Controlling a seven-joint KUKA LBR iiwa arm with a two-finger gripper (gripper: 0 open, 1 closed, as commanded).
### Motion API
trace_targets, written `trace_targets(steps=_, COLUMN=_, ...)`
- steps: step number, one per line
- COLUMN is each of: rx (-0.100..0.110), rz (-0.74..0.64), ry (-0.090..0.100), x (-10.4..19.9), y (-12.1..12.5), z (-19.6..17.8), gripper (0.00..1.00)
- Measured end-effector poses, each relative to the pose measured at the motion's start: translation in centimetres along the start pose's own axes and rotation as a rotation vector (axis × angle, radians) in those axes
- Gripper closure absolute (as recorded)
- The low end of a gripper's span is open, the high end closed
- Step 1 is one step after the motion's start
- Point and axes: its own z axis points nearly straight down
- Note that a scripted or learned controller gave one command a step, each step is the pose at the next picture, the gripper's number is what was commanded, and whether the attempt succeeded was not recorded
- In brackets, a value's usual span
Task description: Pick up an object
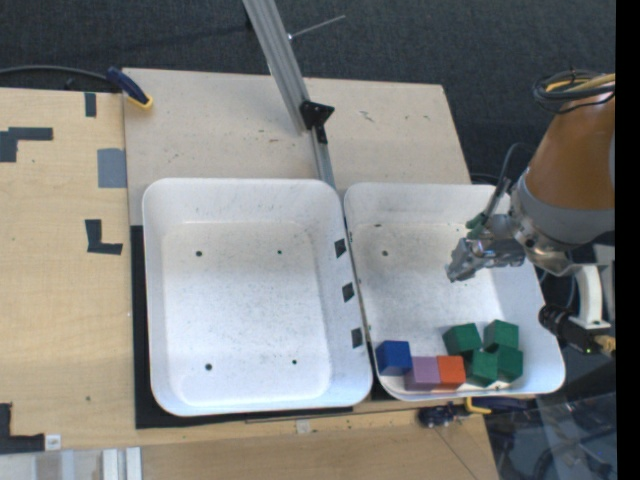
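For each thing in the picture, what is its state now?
Two-finger gripper: above the right white bin's floor, nothing visibly held.
Right white bin: holds all the blocks.
Blue cube: resting at the bin's near edge.
Green blocks: clustered in the near corner.

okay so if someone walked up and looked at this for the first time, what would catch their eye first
Probably the cluster of coloured blocks packed into the near corner of the right bin: blue, purple, orange and several green. Next, the gripper over that bin's middle, above the blocks, with the orange band behind it.
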Motion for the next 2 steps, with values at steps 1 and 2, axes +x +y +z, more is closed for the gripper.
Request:
trace_targets(steps=1, rx=-0.001, rz=-0.002, ry=0.001, x=5.8, y=-0.4, z=-0.5, gripper=1.00)
trace_targets(steps=2, rx=0.002, rz=-0.001, ry=0.000, x=10.8, y=-0.9, z=1.0, gripper=1.00)
